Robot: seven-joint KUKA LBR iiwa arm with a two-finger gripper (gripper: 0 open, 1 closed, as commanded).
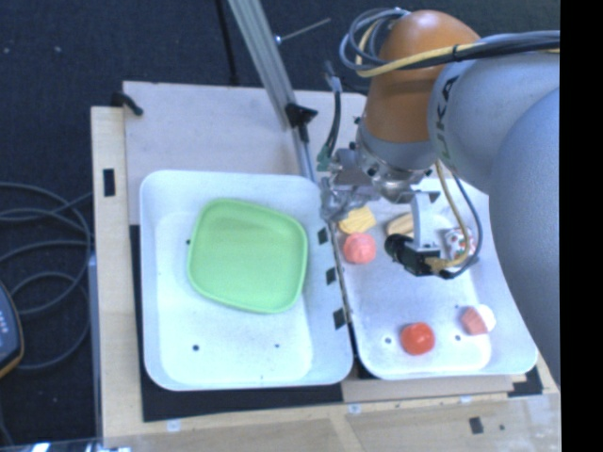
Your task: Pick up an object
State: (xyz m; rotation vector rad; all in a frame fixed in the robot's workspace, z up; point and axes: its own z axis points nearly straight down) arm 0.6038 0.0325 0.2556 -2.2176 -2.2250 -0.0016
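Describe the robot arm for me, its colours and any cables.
The arm is smooth, rounded and grey, with an orange band above the wrist. A yellow cable and pale looped cables run over the band. The gripper is small, metallic grey.

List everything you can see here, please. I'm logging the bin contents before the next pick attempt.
bench: 1, pale, under both bins
left bin: 1, white, left side of bench
right bin: 1, white, beside the left bin
plate: 1, green, in left bin
yellow pieces: 2, yellow, back of right bin, just below the gripper
pink ball: 1, pink-red, right bin, near the divider
red ball: 1, red-orange, front of right bin
pink-and-white piece: 1, front right of right bin
metal rail: 1, silver, slanting down to the bins' back edge
cables: several, dark, off the bench at left
arm: 1, grey with orange band, from the right
gripper: 1, metal, over the back of right bin
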